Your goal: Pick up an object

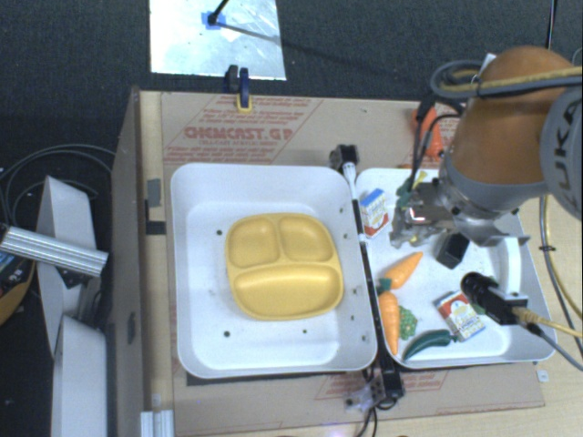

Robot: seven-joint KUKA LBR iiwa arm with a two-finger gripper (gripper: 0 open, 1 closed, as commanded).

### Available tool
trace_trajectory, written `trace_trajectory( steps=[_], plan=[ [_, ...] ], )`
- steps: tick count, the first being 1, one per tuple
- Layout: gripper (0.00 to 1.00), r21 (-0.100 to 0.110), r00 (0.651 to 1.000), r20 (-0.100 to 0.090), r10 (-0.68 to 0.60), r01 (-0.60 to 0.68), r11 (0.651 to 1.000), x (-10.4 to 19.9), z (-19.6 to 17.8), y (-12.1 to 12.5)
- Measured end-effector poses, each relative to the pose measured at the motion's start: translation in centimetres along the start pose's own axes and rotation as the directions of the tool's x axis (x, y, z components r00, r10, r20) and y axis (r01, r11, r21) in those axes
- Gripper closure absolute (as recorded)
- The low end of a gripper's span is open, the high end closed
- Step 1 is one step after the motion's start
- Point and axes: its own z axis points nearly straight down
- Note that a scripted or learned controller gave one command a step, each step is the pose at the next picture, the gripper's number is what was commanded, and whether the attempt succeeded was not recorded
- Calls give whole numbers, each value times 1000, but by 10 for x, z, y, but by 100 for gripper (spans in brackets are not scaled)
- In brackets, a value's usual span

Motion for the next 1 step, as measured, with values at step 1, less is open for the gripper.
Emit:
trace_trajectory(
  steps=[1],
  plan=[
    [100, 1, 1000, 1, 4, -4, 1000, -16, 21, 30]
  ],
)
